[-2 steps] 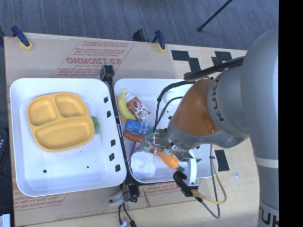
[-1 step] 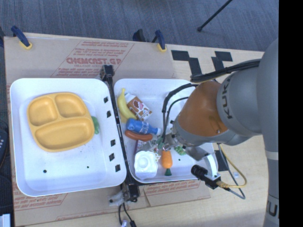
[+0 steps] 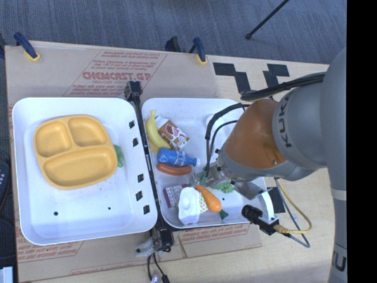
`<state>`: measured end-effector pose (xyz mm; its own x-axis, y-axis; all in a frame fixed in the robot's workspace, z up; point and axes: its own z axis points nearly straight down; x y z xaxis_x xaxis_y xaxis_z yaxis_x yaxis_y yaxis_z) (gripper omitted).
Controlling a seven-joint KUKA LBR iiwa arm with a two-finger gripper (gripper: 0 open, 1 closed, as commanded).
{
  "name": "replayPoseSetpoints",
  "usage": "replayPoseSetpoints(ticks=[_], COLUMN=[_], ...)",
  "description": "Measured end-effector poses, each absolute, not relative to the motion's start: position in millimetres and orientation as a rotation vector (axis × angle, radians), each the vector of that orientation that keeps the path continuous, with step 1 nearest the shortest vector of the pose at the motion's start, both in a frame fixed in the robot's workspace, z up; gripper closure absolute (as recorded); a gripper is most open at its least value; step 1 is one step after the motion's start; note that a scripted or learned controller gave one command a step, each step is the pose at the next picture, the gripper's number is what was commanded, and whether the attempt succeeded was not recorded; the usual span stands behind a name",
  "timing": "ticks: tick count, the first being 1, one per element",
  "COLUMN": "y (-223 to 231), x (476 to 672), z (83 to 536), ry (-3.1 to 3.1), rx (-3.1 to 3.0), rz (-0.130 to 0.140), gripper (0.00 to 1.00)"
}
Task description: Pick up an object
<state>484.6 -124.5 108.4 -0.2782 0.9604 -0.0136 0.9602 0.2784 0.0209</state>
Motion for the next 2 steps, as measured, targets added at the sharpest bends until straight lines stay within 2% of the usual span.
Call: replayPoseSetpoints(ticks=[1,2], y=[-124.4,-122.2], x=[484.6,491.4], z=[108.3,103.1], ry=[2.493,2.677], rx=[1.873,1.548], rz=[0.013,0.024], gripper=[0.0,0.0])
